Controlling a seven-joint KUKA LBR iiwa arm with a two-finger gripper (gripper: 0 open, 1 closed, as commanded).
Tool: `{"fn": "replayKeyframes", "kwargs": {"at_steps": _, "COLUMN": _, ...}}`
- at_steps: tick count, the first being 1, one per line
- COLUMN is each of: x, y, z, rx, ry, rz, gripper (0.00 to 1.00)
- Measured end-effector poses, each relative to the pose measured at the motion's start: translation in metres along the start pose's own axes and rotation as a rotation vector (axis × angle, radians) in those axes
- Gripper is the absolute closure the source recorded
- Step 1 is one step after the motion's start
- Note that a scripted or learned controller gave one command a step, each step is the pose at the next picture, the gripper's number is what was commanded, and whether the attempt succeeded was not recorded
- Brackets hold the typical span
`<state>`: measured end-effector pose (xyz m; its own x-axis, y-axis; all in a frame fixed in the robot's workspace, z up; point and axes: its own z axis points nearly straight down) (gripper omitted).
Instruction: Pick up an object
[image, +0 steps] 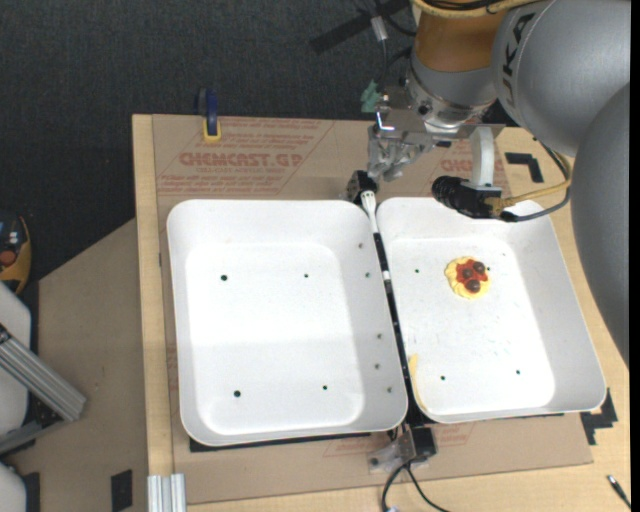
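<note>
- Closest to the camera is the left bin (190, 330), sitting edge to edge with the right bin (560, 330) on the brown bench board (270, 160).
- Only object around is a small yellow piece with red and dark spots (468, 276), lying flat in the upper middle of the right bin.
- Gripper (393, 160) hangs over the board just behind the seam between the bins, well apart from the piece.
- Can't tell how it's set, too blurry up there. Nothing visibly in it.
- Blue clamp (210, 112) sits on the board's far left edge.
</note>
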<state>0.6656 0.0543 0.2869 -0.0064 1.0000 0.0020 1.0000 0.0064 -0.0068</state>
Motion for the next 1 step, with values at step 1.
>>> {"fn": "replayKeyframes", "kwargs": {"at_steps": 1, "x": -0.0092, "y": 0.0010, "z": -0.0258, "rx": -0.011, "ry": -0.002, "rz": 0.006, "gripper": 1.00}}
